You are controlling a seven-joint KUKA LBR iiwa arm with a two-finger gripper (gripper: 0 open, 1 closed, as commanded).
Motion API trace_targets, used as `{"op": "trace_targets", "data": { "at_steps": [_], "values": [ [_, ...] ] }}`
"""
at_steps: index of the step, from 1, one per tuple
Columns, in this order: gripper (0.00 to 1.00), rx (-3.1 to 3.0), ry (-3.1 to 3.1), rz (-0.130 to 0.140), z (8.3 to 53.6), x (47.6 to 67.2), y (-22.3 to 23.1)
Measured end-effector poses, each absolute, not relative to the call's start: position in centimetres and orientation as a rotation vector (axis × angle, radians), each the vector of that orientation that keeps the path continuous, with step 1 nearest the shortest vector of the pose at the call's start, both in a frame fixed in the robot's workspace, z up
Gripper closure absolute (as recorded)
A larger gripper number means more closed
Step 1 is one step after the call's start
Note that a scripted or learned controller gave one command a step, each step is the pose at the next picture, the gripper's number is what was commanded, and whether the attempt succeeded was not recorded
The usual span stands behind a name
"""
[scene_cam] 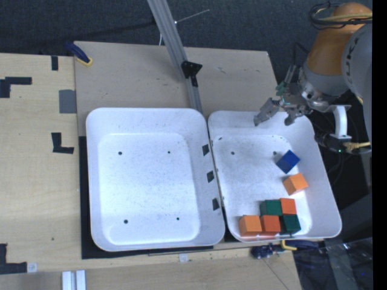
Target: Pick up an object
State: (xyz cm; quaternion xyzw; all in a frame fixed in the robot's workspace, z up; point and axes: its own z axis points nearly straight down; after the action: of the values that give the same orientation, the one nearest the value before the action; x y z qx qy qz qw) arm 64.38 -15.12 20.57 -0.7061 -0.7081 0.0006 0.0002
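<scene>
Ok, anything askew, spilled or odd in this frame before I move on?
Nothing looks spilled or damaged. All the small blocks sit inside the right white bin: a blue cube and an orange cube lie loose and turned at angles, while the rest cluster at its near edge. The two-finger gripper hangs open above the bin's far rim, holding nothing.

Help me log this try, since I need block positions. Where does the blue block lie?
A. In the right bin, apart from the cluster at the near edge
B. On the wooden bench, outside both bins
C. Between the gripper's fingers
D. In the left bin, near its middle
A. The blue block lies on the floor of the right bin, above the cluster of orange and green blocks, while the gripper hangs open over the bin's far rim.
</scene>
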Motion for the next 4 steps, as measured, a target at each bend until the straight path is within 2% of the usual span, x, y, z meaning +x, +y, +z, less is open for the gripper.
{"op": "trace_targets", "data": {
  "at_steps": [1, 3, 4],
  "values": [
    [0.0, -2.219, -2.224, 0.003, 20.6, 64.4, -15.1],
    [0.0, -2.215, -2.219, 0.01, 9.3, 63.4, -15.6],
    [0.0, -2.218, -2.223, 0.005, 9.2, 63.3, -15.6]
  ]
}}
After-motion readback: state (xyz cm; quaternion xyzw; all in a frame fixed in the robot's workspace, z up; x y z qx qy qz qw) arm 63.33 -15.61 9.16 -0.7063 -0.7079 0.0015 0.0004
